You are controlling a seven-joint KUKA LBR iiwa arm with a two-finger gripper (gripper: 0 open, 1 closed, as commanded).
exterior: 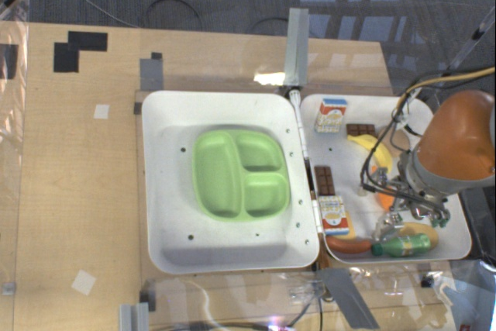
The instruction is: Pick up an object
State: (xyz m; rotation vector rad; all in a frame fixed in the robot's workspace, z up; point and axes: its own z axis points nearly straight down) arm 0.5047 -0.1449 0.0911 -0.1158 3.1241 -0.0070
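Two shallow white bins sit side by side on your light wooden tabletop point(70, 190). The left bin point(167, 167) carries a pale green plastic tray with three compartments point(239, 174), lying flat near its middle. The right bin point(457, 244) carries the loose items you could pick from.

Along the right bin's left wall you have a small red, white and blue carton point(334, 215), with a brown chocolate bar point(325, 181) just above it. A second small carton with a red and white label point(331, 115) lies near the far left corner, and another brown chocolate bar point(360, 130) lies just to its right. A yellow banana point(370, 145) lies below that bar, partly hidden by cables. At the near edge a red sausage-shaped piece point(349, 246) lies beside a green bottle point(403, 246) that rests on its side, with a tan bread-roll shape point(425, 233) touching it from behind. A small orange piece point(385, 200) shows beside the wrist.

The grey arm with its orange band point(459, 139) reaches in from your right and hangs over the right bin. Its gripper point(397, 219) sits low, just above the green bottle and the roll. You cannot tell from this slanted view how far apart the fingers stand, or whether anything lies between them.
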